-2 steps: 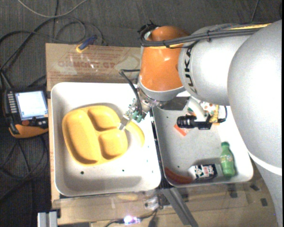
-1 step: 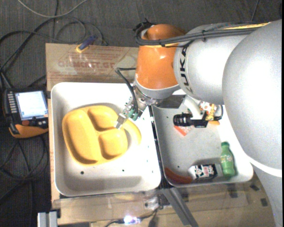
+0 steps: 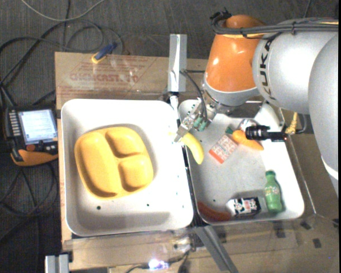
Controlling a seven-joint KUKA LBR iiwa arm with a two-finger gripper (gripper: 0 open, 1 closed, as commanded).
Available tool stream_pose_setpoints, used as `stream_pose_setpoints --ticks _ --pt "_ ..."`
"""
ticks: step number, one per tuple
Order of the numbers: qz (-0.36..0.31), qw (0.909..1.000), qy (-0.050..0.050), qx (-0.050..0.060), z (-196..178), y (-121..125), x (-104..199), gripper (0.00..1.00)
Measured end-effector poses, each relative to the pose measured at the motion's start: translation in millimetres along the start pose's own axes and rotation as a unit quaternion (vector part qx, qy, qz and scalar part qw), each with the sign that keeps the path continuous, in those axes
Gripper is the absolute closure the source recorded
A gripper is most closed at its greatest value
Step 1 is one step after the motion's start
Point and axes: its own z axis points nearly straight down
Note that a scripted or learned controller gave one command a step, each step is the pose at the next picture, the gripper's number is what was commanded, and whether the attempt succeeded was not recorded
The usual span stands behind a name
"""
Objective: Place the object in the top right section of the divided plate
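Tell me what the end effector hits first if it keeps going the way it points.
The end effector points down and left, with the banana at its tip. Straight on, it would probably meet the left bin's right rim first, though depth is unclear.

The large grey KUKA arm (image 3: 307, 67) reaches in from the right side of the camera view, its thick rounded body filling the upper right corner. A broad orange band (image 3: 233, 56) wraps the arm above the wrist, with black cables looped over its top. Below the band, the wrist narrows to a pale flange and slants down and to the left. The small metal two-finger gripper (image 3: 187, 131) points down-left, hanging at the inner border between the two bins. Its fingers are closed on the upper end of a yellow banana (image 3: 194, 149), which hangs beneath them.
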Motion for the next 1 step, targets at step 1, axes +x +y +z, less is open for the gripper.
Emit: stream_pose_setpoints --ticks 1 --pt "0.028 0.9996 0.001 0.000 -28.1 103.3 58.4 1.00"
